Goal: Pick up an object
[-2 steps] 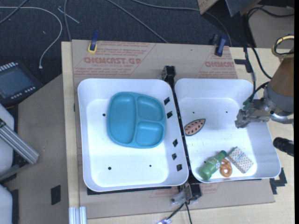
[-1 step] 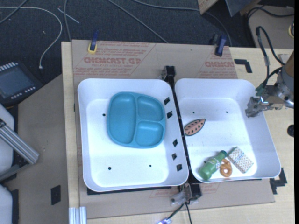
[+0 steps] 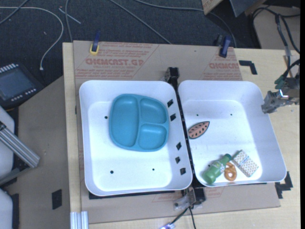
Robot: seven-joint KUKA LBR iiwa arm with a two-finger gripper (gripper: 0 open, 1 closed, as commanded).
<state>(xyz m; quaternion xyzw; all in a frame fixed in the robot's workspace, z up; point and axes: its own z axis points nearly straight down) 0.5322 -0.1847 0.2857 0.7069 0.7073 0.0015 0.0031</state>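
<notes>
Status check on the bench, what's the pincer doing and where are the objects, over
Pincer at right bin's right rim, holding nothing seen. Green bottle, pretzel, patterned packet clustered near front edge; leaf-shaped piece apart. Nothing in the way.

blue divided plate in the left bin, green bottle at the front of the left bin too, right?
Not quite. The camera view shows the green plastic bottle at the front of the right white bin, not the left. The blue divided plate is in the left white bin.

Blue plate (image 3: 139,123) left; green bottle (image 3: 216,170) right.
</notes>
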